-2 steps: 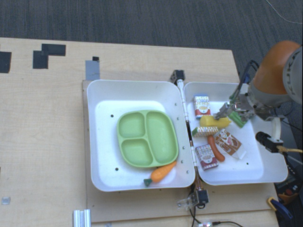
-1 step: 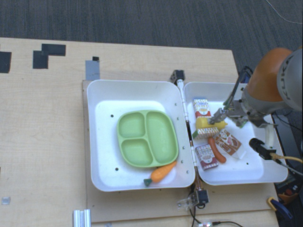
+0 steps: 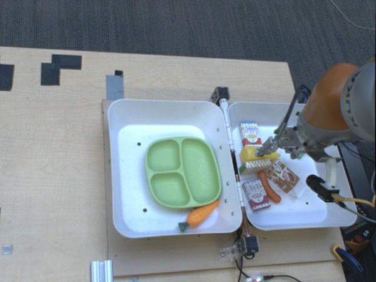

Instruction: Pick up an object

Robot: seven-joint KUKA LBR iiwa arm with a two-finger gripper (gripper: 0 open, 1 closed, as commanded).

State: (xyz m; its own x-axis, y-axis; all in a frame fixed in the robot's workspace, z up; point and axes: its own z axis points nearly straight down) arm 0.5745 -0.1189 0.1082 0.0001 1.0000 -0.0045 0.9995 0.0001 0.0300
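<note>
Several small toy foods lay crowded in the right bin point(image 3: 338, 216): a yellow piece, perhaps a corn cob or banana point(image 3: 251, 154), a red-and-white carton point(image 3: 249, 133) behind it, a sausage point(image 3: 269, 187), and a couple of printed packets point(image 3: 255, 194) nearer the front. The gripper point(image 3: 271, 147) hung low over this cluster, its tip just beside the yellow piece at that piece's right end; whether it touched could not be made out. Its jaws were too small and dark against the clutter to judge as apart or together, and nothing was plainly seen between them.

By my judgement the yellow piece was the likely target. It looked like light, rigid moulded plastic, smooth enough to slip or roll, so a hold across its narrow middle would serve best. Neighbours pressed close, and the packets looked flat and hard to pinch.

Over in the left bin point(image 3: 117, 175) sat a green divided plate point(image 3: 183, 172) with a toy carrot point(image 3: 201, 214) just at its front edge, well apart from the arm.
</note>
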